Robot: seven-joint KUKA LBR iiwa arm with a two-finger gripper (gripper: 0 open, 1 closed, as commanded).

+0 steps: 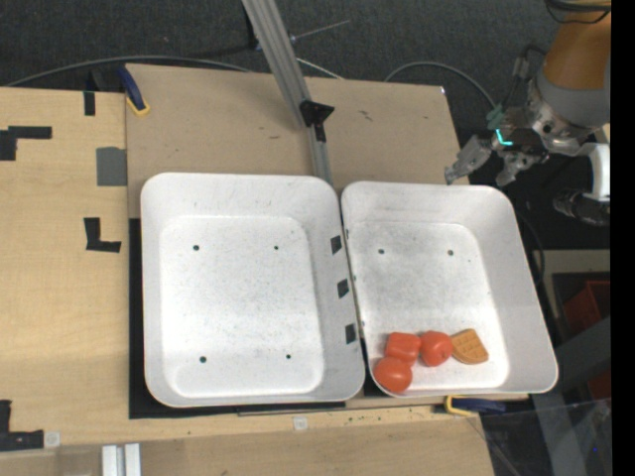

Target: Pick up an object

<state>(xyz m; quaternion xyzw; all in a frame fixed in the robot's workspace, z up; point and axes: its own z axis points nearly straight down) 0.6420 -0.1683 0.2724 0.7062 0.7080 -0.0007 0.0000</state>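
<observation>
Three red-orange rounded pieces lie bunched at the near edge of the right bin. Touching them on the right is a tan-orange flat piece. My gripper hangs above the far right corner of the right bin, well away from the pieces. Its two fingers are spread apart with nothing between them. The orange band of the arm shows at the top right.
The left bin sits beside the right one, joined by black clips along the shared wall. A grey metal pole slants across the bench behind the bins. Cables run along the dark floor at the back.
</observation>
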